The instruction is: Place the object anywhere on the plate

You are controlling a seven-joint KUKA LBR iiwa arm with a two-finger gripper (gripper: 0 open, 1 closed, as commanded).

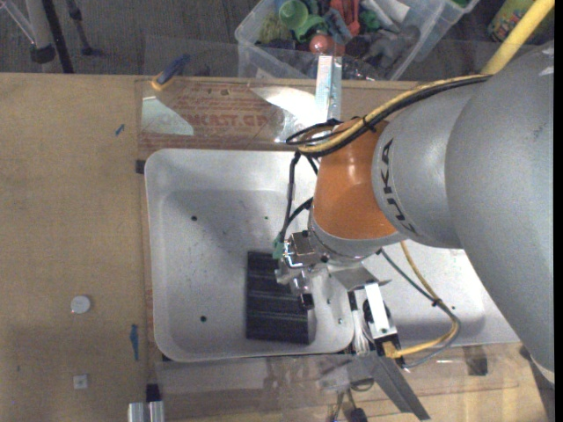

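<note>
Camera view: the gripper (280, 310), a black block whose finger state cannot be told, hangs low over the white bin (189, 236) near its front rim; the bin's left floor lies open.

One arm (457, 148) is shown, and one white bin (185, 236) is seen in full (a second lies largely covered). One black ribbed object (274, 304) is counted in it. One clear tub (352, 16) of mixed toys is shown behind the bench.
</note>
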